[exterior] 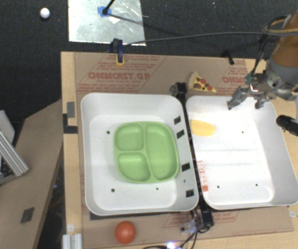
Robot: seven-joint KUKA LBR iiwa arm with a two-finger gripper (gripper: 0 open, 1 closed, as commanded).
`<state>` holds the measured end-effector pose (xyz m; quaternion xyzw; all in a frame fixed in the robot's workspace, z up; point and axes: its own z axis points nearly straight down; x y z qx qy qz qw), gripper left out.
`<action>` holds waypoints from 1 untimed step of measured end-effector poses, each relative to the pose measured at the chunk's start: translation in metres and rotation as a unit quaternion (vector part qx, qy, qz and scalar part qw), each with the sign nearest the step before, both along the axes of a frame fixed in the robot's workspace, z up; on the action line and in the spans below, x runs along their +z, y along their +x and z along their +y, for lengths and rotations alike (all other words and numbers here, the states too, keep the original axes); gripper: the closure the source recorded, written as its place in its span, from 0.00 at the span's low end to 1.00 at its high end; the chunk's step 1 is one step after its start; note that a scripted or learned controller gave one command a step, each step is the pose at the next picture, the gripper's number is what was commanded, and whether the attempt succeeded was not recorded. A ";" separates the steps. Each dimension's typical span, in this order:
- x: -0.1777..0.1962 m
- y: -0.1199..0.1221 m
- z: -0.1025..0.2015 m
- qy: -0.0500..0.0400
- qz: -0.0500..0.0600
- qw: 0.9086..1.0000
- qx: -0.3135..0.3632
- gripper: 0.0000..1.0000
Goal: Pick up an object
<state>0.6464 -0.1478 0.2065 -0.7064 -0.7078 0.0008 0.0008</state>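
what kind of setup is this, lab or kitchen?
Likely a robotics lab test bench, not a kitchen: two white bins sit side by side on cardboard, toy food like the pizza slice lies around, and the arm reaches in.

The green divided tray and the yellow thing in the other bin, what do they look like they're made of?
The green tray looks like molded plastic with a matte finish: one even color, rounded edges, three smooth pressed compartments. The yellow piece is harder to judge; it lies flat and thin with a soft, irregular outline and no shine, so possibly rubber or soft plastic, like toy food. Both bins appear to be smooth white plastic.
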 end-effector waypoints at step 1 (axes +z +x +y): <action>-0.055 0.007 -0.007 0.000 0.000 1.000 0.000 0.00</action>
